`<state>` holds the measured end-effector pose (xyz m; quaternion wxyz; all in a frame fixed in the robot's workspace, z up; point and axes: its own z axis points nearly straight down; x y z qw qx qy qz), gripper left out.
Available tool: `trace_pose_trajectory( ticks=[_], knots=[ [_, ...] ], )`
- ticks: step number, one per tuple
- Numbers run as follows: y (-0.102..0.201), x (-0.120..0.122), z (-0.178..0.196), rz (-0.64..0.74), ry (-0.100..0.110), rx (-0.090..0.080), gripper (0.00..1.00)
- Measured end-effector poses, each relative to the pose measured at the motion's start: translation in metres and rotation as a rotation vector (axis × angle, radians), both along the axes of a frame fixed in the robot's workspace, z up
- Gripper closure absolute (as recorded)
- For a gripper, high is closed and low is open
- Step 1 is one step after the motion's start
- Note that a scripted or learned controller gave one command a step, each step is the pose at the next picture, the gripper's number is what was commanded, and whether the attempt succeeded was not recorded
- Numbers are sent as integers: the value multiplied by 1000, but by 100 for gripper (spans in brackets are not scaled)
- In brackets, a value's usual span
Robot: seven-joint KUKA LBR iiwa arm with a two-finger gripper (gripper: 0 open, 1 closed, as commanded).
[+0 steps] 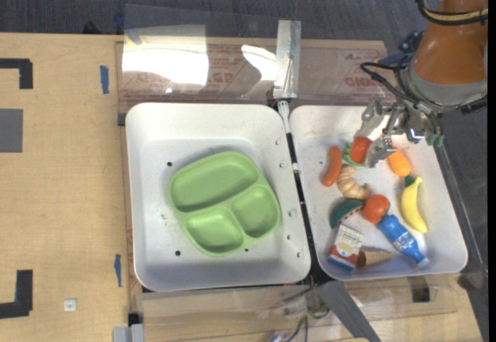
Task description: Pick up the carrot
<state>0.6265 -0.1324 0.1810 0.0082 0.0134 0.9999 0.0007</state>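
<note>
Metal fingers of the gripper (377, 140) hang in the right bin's (453, 259) far part, close over a small red-orange piece; how far apart they stand cannot be told. Grey and orange, the arm (453, 38) comes down from the far right. Just left of it lies the carrot (333, 166), free on the bin floor. Near it are a croissant (353, 188), tomato (376, 208), banana (413, 205), blue bottle (403, 239) and ice-cream cone (374, 257). A green divided plate (224, 202) fills the left bin (147, 255).
</note>
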Motion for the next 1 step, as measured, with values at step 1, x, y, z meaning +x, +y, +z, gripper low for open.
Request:
trace_pose_trajectory(
  ticks=[1],
  knots=[
    [-43,-4,-29,325,11,-4,100]
  ],
)
